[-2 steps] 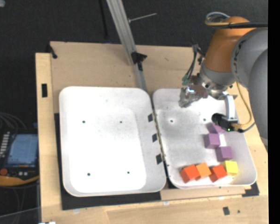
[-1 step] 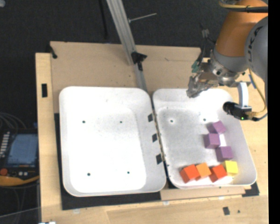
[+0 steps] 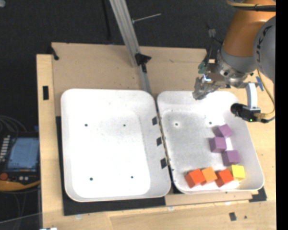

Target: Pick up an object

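**Tool.** The gripper hangs over the far rim of the right bin, at about 12 o'clock on that bin. The tip is small and blurred. How far it is open cannot be determined, nor whether it holds anything. The grey arm, with its orange band, enters from 2 o'clock.

**Task objects.** All blocks lie in the right bin, well apart from the gripper and between 4 and 6 o'clock of it.
- The upper purple block, middle purple block and lower purple block form a loose zigzag column near the bin's 3 o'clock side. Neighbours are touching or nearly so.
- The yellow block sits just beyond the lower purple block, toward 5 o'clock in the bin.
- The red block is just beside the yellow block, at its 8 o'clock.
- The light orange block and dark orange block continue the row toward 9 o'clock along the near wall, side by side.

**Surroundings.** The left bin adjoins the right bin at 9 o'clock. Both rest on the bench. An aluminium rail slants in from 12 o'clock and ends at the gap between the bins.
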You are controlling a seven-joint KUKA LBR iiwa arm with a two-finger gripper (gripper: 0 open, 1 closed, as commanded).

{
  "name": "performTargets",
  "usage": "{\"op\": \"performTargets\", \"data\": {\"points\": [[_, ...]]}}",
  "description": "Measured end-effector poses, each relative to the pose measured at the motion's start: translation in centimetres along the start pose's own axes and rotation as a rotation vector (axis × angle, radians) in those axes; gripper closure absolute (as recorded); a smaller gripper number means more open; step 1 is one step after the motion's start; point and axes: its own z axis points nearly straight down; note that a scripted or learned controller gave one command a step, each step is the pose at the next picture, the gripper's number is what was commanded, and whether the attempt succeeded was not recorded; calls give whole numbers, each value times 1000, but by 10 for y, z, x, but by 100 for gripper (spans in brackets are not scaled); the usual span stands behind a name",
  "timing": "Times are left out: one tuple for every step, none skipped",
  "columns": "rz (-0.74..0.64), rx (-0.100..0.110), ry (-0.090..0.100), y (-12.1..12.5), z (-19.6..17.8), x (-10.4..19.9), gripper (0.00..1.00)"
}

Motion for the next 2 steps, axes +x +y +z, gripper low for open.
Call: {"op": "performTargets", "data": {"points": [[-4,-1,1,10,-6,53,100],[-3,-2,0,10,-12,101,100]]}}
